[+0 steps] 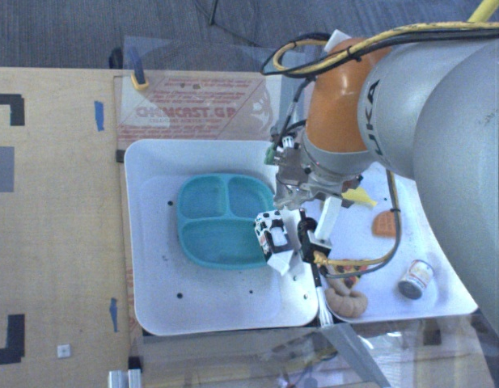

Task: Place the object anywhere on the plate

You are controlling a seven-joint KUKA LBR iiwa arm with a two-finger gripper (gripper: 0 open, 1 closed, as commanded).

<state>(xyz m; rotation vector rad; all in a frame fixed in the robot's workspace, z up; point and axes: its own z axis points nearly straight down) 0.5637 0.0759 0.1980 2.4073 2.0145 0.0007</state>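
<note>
One gripper (291, 241) is hanging at the right edge of the teal plate (225, 221), and you are looking at it from above with the wrist covering most of it. Whether it is open or closed you cannot tell from this angle. A black-and-white patterned object (272, 233) is sitting just under the wrist, touching or overlapping the plate's right rim; whether it is gripped or merely lying there is not clear. You are seeing the plate resting in the left bin (152, 297), its three compartments bare. In the right bin (447, 289), a tan doughnut-shaped item (346, 301), a small can (415, 279), an orange piece (384, 224) and a yellow piece (358, 196) are lying well apart from the plate. Judging from this layout, the main risk is arising at the rim: if the object is being released where it is now, it is likely tipping outward onto the bin floor rather than settling inside. A second risk is that the yellow cable (354, 267) looping below the wrist is snagging the doughnut-shaped item as the arm is moving.
</note>
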